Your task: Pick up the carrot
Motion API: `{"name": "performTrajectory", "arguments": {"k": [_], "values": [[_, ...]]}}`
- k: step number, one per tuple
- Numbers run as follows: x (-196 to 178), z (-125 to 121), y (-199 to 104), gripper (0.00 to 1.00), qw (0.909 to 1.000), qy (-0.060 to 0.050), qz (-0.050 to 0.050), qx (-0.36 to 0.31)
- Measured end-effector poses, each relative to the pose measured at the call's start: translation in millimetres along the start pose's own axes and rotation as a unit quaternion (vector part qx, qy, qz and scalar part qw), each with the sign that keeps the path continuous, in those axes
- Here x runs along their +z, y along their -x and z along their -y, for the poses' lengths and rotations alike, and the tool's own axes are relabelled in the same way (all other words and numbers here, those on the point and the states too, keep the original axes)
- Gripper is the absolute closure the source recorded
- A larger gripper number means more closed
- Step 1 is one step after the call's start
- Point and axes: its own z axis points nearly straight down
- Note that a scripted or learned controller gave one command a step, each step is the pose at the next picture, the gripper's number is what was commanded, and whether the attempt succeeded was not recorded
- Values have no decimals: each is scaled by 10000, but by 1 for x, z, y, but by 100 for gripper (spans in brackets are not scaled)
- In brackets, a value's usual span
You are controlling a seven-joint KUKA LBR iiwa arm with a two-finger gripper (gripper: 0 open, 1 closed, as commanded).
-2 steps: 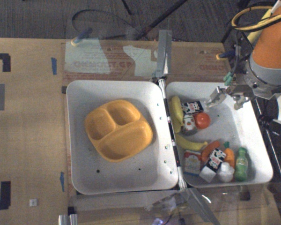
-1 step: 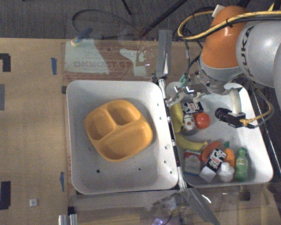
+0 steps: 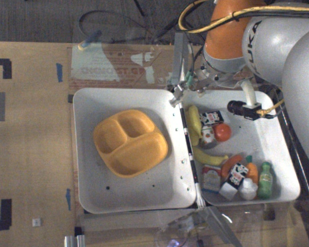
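The carrot [image 3: 230, 164] is an orange piece lying in the front half of the right bin [image 3: 283, 143], partly covered by a small milk carton [image 3: 238, 174]. More orange shows on the carton's other side, beside a green bottle [image 3: 265, 180]. My gripper [image 3: 181, 90] hangs over the back end of the rim between the two bins, well behind and to the left of the carrot. Nothing shows in it. The grey arm with its orange band [image 3: 230, 22] reaches in from the upper right.
The right bin also holds two bananas [image 3: 194, 123], a red tomato [image 3: 222, 132], a second milk carton [image 3: 212, 118] and a red-and-white packet [image 3: 211, 179]. A yellow divided plate [image 3: 130, 142] lies in the left bin [image 3: 87, 179]. A black cylinder [image 3: 243, 108] juts from the wrist.
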Motion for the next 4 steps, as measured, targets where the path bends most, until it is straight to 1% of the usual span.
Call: {"name": "performTrajectory", "arguments": {"k": [1, 2, 3, 4], "values": [[0, -21, -53, 0, 9978, 6, 0, -658], [-39, 16, -23, 0, 9998, -10, -4, -175], [0, -19, -49, 0, 9947, -3, -4, -1026], [87, 2, -88, 0, 9892, 56, 3, -1467]]}}
